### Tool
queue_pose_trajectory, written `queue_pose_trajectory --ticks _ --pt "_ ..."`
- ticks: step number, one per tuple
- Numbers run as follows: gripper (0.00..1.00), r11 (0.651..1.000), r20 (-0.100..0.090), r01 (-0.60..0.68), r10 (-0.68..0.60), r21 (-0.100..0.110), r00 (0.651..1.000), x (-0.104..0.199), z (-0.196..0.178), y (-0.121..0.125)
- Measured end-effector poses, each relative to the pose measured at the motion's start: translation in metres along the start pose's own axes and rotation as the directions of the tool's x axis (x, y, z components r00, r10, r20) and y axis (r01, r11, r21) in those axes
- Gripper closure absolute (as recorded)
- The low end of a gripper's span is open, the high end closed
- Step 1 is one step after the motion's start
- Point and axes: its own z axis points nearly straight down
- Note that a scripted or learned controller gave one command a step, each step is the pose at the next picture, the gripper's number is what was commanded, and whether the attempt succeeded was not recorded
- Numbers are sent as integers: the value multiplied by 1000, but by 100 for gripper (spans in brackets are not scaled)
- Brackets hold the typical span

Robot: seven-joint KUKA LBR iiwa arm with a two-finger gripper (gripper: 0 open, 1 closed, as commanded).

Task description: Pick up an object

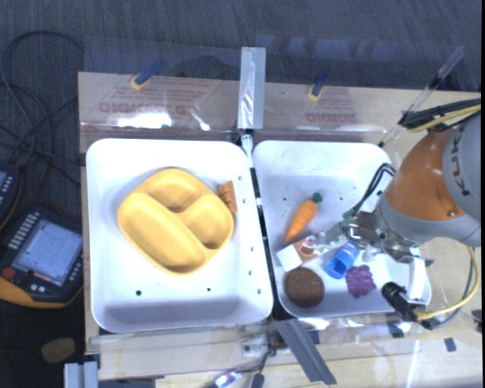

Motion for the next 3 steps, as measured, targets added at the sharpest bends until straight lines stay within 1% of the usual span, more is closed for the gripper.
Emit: queue_pose_trajectory --ticks 1,2,3 --pt "0 886 2 464 -464 -26 886 -21 8 18" --pt "100 884 4 466 -466 -35 885 -19 -8 22" --pt "0 885 2 465 -465 -31 885 -20 -7 21"
